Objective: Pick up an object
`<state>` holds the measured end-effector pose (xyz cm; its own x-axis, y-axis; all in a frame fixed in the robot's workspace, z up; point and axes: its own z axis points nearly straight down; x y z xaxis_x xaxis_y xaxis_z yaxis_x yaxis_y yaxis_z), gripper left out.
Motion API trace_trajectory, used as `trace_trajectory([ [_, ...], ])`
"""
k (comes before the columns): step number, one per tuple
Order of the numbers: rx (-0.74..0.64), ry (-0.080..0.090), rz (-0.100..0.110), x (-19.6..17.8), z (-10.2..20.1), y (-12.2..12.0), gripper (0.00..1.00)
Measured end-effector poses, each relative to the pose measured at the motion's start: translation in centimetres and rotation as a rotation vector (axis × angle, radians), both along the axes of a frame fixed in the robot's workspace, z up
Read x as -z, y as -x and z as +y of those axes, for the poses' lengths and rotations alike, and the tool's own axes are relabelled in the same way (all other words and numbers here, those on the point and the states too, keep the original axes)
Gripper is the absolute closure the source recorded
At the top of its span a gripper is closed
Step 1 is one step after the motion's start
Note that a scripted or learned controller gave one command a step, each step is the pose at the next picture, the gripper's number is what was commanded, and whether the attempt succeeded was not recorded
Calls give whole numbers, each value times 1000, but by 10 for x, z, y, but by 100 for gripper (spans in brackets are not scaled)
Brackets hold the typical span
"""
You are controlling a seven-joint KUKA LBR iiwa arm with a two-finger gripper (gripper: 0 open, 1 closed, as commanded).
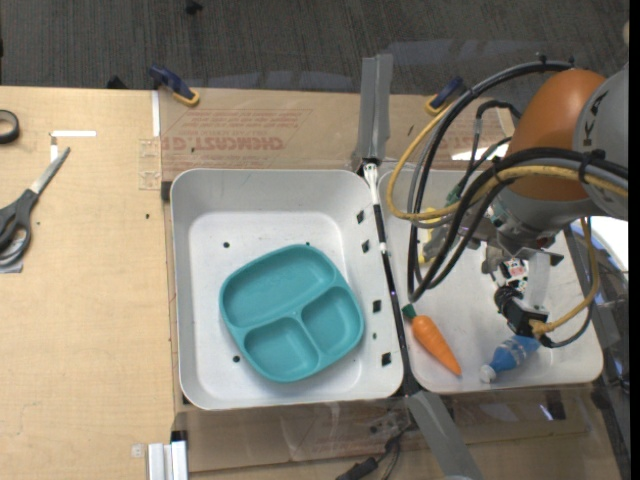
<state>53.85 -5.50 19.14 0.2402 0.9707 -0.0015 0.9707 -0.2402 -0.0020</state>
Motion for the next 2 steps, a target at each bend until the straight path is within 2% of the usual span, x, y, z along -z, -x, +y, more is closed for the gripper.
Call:
trace_trajectory([
  [1, 65, 1, 2, 1, 132, 43, 0],
  [2, 23, 2, 2, 15, 216, -30, 0],
])
